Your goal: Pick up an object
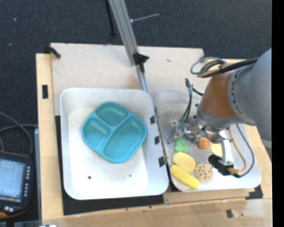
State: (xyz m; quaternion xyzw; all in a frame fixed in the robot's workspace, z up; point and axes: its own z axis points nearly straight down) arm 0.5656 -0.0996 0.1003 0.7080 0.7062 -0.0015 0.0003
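Camera view: grey arm w/ orange band (217, 100) reached in from right, over right shallow white bin (166, 103). End effector (191, 131) sat low in that bin, just above small green rounded toy (181, 146), near small orange ball (204, 143). Couldn't tell how far open, nor whether anything gripped. Also in right bin: pale yellow oval piece (184, 161), yellow corn-like toy (184, 177), brown speckled cookie (204, 172). Left bin (71, 174) held teal divided plastic plate (114, 131). Step judged: approach/descent for grasp, nothing lifted yet. Next move prob. needed: centre over one toy, close, lift straight.
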